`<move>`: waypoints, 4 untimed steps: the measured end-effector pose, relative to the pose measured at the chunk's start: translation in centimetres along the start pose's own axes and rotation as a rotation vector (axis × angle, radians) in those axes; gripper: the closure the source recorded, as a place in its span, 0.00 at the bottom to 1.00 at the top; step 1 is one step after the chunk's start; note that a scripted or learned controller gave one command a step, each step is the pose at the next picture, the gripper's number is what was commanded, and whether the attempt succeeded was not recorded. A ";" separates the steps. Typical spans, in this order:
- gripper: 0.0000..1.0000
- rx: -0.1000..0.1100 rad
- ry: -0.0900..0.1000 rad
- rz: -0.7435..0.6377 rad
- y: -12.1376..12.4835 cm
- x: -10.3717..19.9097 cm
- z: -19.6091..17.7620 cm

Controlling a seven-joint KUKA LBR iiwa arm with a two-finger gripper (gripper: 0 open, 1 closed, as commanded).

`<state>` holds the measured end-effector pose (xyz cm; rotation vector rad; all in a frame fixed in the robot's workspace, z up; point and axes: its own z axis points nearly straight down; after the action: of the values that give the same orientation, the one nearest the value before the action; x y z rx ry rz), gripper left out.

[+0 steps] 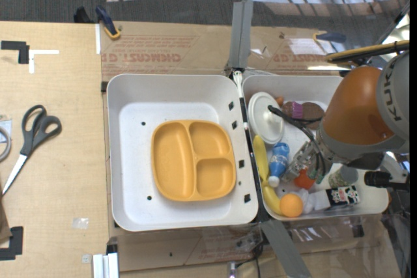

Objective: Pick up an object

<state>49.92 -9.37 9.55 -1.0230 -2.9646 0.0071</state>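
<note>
The claw (311, 166) is low among crowded objects in the right bin (373, 206), its state I cannot tell, so it may slip off the small bottle (278, 163).

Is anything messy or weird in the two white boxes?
A bit. The right bin is a jumble: banana, small bottle, orange ball and white plate lie crowded together, with the claw down among them. The left bin is tidy: one yellow divided tray, lying flat.
</note>
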 end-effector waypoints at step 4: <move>0.00 -0.005 -0.005 -0.318 3.8 -11.1 0.4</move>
<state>61.04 -13.25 9.09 -0.5415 -3.0949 0.0015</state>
